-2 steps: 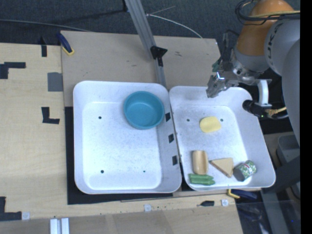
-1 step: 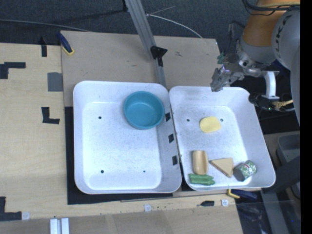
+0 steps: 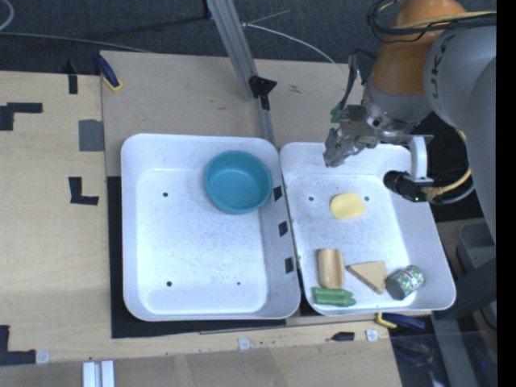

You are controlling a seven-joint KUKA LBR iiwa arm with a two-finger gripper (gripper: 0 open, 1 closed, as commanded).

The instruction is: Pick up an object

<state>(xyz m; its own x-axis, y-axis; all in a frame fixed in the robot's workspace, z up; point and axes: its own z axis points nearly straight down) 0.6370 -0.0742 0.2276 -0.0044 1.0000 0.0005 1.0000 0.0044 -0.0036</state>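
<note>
While the arm [image 3: 451, 63] reaches in from the right of my feed, its smooth grey casing and glossy orange band sit above the far end of the right bin [image 3: 419, 240]. I see the gripper [image 3: 337, 153] hanging over that bin's far left corner, pointing down, with nothing visible between its tips. From this angle I cannot tell how wide its jaws stand; the dark metal parts blur together.

Both bins are shallow white trays with rounded corners and a faint speckle on their floors. On the left bin [image 3: 161, 248], a round teal bowl [image 3: 237, 181] with smooth plastic-looking walls rests near the far right corner.

On the right bin I count five small things. A soft-edged yellow oval piece [image 3: 347, 206] lies on its own near the middle, below the gripper and apart from it. Toward the near edge sits a tan, rounded loaf-like block [image 3: 329, 267], and just in front of it a knobbly green pod-shaped piece [image 3: 334, 297], the two touching or nearly so. Beside the block lies a tan wedge [image 3: 369, 275] with flat faces. At the near right corner lies a small shiny can-like cylinder [image 3: 404, 281] with a green label, tipped on its side, close to the wedge.

The bench [image 3: 48, 240] around the bins is pale wood grain with black tape marks.
</note>
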